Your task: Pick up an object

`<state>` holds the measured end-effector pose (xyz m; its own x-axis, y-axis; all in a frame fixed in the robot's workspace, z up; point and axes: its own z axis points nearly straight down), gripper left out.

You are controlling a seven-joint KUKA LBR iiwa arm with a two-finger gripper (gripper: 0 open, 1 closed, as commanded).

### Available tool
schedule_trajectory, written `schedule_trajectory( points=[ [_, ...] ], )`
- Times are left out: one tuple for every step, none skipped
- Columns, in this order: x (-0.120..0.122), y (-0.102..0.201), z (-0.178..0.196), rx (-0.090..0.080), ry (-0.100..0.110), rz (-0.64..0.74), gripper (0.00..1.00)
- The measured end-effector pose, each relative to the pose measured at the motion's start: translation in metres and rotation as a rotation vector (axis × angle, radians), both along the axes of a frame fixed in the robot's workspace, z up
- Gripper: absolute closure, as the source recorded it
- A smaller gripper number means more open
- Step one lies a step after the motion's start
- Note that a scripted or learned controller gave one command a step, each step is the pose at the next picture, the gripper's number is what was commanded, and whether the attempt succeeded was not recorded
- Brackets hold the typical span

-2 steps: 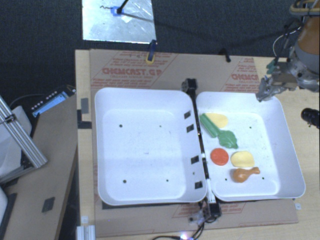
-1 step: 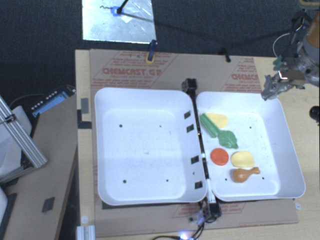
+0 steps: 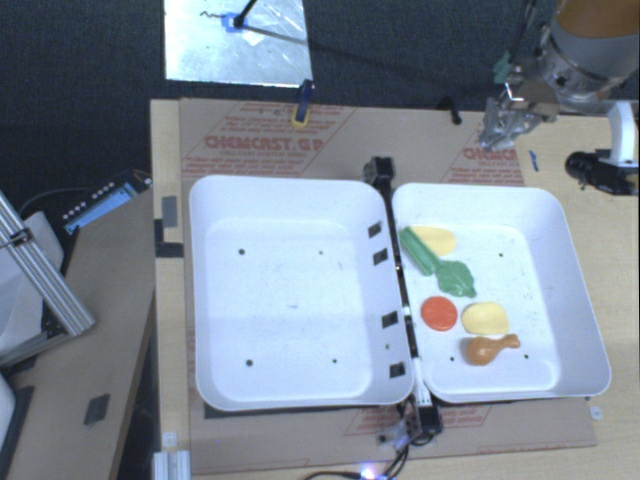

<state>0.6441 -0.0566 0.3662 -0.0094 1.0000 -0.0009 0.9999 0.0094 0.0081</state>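
Note:
Several toy foods lie in the right bin: a yellow piece near its upper left, a green vegetable running diagonally below it, a red-orange disc, a pale yellow piece and an orange-brown drumstick. My gripper hangs above the bench beyond the right bin's far edge, well apart from all the foods. Nothing shows between its fingers.
The left bin sits beside the right one, joined by black clips along the middle. A shiny metal sheet lies at the back. A yellow-and-blue clamp holds the cardboard's far edge.

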Motion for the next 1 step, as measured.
schedule_trajectory(
  points=[
    [0.0109, 0.0309, 0.0206, 0.001, 0.003, -0.002, 1.0]
  ],
)
